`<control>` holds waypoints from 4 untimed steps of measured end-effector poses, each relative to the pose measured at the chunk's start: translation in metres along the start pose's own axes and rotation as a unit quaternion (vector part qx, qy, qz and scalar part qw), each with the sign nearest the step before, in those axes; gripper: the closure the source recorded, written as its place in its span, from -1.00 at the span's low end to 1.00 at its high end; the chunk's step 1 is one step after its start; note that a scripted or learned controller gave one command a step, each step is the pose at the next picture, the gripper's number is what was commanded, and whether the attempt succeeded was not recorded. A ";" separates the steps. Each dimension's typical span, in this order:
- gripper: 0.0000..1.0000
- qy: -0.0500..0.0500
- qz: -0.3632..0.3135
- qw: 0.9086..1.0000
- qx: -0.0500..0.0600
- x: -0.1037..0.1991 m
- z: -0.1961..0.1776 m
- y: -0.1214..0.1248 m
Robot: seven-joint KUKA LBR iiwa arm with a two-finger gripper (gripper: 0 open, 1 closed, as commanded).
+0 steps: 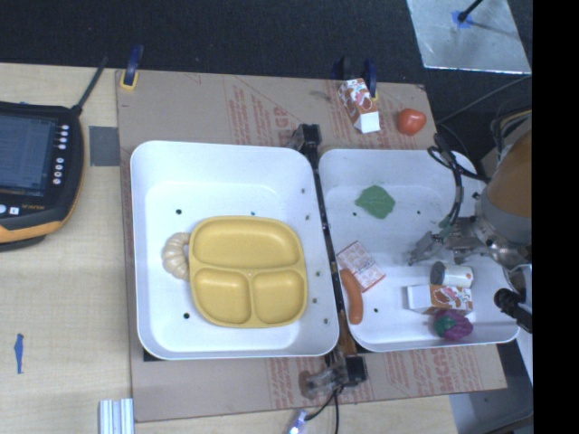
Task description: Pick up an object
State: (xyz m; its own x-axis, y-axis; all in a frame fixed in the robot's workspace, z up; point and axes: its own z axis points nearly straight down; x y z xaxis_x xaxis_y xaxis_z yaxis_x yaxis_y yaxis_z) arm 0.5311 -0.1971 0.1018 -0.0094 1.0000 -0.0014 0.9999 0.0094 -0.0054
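Two shallow white bins sit side by side on a cardboard-covered table. The left bin (154, 188) carries a yellow divided tray (246, 269), with a pale ridged shell-like object (175, 254) touching the tray's left edge. The right bin (398, 170) holds a scatter of small items: a green leaf-shaped piece (375, 201) near its middle, a small red-and-white packet (360, 266) beside the bin's left wall, an orange sausage-like piece (352, 296) just below that packet, a small white carton (420, 297) and a purple-and-green object (454, 325) in the near right corner. The grey arm (508, 197) reaches in from the right, and its pincer (436, 253) hangs low over the bin's right side, just above a white-and-orange carton (451, 292); whether its fingers are apart or together cannot be told, and nothing is visibly held. Beyond the bins, a small carton (359, 103) and a red ball (411, 121) lie on the cardboard, and a tablet pendant (36, 170) rests at the table's left.
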 end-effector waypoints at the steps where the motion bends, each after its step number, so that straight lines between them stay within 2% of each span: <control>1: -1.00 0.001 0.002 1.000 -0.001 0.008 0.011 -0.040; 2: -1.00 0.000 0.003 1.000 -0.003 -0.016 -0.105 0.030; 3: -1.00 0.001 0.002 1.000 0.000 0.052 0.011 -0.034; 4: -1.00 0.001 0.001 1.000 -0.001 0.099 -0.017 0.008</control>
State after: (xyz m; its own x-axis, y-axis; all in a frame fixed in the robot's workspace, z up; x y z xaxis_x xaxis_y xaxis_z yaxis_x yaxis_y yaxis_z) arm 0.5378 -0.0981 0.1184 -0.0074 1.0000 -0.0002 1.0000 0.0074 -0.0038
